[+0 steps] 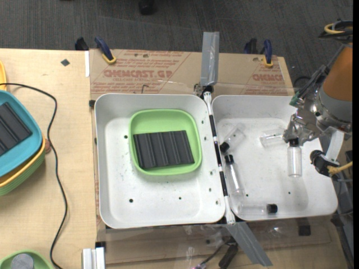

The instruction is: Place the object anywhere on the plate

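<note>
While the clear plastic tube with a dark cap (294,158) hangs upright over the right part of the shallow white right-hand bin (280,206), its capped top sits between the fingers of the two-finger gripper (293,141), which are clamped on it. The grey arm with its orange band (338,83) reaches in from the right edge above that bin. Near the held tube, other clear plastic tubes lie on the bin floor: one (271,139) just to its left, one (231,138) tilted toward the bin's left wall, and a longer one (233,175) lying along that wall. A small black cap (271,208) rests near the bin's front edge. Well apart, in the shallow white left-hand bin (112,200), sits the square light-green plate (164,120), with a dark ribbed rectangular mat (164,149) lying flat in it. Brown cardboard (146,72) lies behind both bins, held by blue-and-yellow clamps.
</note>
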You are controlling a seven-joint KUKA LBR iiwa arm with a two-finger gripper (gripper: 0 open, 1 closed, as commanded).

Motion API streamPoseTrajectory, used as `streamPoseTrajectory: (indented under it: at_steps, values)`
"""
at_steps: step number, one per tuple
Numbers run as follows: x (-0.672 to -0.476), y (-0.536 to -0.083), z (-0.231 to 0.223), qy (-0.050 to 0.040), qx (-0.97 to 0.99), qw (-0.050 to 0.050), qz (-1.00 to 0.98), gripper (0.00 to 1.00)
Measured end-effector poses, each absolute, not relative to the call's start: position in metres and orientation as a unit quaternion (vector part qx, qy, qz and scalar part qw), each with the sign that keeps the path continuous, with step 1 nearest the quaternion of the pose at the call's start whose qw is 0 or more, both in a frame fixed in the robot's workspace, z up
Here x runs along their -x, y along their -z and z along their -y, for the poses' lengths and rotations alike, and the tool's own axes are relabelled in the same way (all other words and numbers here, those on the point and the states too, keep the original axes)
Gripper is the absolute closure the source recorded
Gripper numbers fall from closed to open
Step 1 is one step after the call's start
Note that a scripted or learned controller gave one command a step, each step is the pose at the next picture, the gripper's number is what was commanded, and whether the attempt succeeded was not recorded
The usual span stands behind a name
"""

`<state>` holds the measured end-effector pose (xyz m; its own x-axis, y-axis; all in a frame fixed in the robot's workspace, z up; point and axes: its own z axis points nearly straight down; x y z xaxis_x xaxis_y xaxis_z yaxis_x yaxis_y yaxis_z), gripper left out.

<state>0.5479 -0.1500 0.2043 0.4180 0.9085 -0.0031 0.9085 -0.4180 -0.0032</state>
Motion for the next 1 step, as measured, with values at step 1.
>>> streamPoseTrajectory:
  at_steps: [1]
  values:
    - [-0.5479, -0.2044, 0.15, -0.002, 0.842, 0.0, 0.539, 0.0]
